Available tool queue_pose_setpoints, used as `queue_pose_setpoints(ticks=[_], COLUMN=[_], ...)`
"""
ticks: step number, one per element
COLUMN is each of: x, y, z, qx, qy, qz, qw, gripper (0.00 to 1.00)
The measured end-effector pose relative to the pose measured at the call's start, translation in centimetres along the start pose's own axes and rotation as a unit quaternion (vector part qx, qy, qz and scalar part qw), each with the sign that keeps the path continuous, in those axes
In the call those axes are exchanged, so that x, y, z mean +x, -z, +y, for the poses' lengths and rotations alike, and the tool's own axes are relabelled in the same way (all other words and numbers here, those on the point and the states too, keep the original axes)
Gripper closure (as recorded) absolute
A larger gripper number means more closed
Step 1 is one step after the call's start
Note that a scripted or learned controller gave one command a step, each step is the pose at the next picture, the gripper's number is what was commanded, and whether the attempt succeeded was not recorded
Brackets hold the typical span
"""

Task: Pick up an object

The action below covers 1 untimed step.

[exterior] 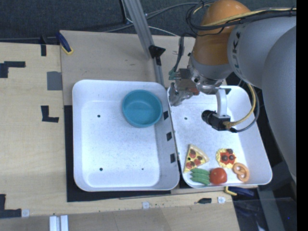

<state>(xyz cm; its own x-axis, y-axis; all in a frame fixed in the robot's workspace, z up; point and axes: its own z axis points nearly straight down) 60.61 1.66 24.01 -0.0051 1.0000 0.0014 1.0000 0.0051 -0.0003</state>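
Meanwhile, hand [180, 94] hovered at 11 o'clock corner of right bin [257, 143], clear of toys; finger state impossible to tell. Candidate pizza slice [195, 157], yellow with red dots, lay flat at 6 o'clock, beside tomato [218, 175], pretzel [241, 171]. Blue bowl [141, 108] sat upright in left bin [86, 129].

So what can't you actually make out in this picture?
- Whether the jaws of the gripper are open or shut: blurred, and the wrist covers part of them.
- The far end of the right bin: hidden under the arm.
- The small toy foods, such as the pizza slice and the pretzel: too small for detail.
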Motion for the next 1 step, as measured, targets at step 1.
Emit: queue_pose_setpoints(ticks=[1], x=[4.62], y=[-1.08], z=[-1.49], qx=[0.000], qy=[-0.001], qz=[0.000], qw=[1.0000], gripper=[1.00])
